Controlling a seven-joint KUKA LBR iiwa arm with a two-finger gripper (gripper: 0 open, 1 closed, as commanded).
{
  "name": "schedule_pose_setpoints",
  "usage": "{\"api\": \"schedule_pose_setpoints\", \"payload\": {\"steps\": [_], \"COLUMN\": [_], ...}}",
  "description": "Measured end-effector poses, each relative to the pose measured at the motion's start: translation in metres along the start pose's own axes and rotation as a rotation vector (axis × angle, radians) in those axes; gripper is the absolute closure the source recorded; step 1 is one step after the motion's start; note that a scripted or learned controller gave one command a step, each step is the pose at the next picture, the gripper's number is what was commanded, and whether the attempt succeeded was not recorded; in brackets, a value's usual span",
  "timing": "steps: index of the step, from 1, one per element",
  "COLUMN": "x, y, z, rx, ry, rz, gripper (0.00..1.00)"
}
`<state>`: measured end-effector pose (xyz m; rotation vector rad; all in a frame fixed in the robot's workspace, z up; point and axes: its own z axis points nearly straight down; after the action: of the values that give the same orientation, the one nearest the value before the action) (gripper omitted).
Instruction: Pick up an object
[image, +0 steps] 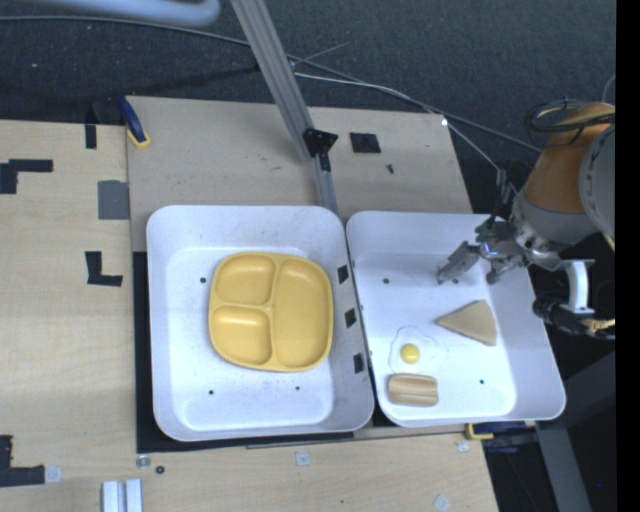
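Note:
In the right bin (400, 245) lie three toy foods: a tan wedge-shaped slice (470, 323), a fried egg (410, 351) with a yellow yolk, and a small brown bread roll (412, 389) near the front wall. My gripper (468, 257) hangs over the bin's far right part, just above and behind the wedge, its two fingers spread apart with nothing between them. The grey arm with its orange band (560, 170) comes in from the right.
The left bin (170, 300) holds a yellow divided plate (270, 310). A grey metal pole (285, 85) slants across the bench behind the bins. Cables run over the dark floor at the top.

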<state>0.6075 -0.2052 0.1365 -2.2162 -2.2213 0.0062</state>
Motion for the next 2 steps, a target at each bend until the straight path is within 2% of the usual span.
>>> {"api": "schedule_pose_setpoints", "payload": {"steps": [1,2], "x": [0.001,0.0], "y": [0.0,0.002], "z": [0.052,0.038], "rx": [-0.006,-0.009], "ry": [-0.003,-0.004], "rz": [0.0,0.0], "gripper": [0.0,1.0]}}
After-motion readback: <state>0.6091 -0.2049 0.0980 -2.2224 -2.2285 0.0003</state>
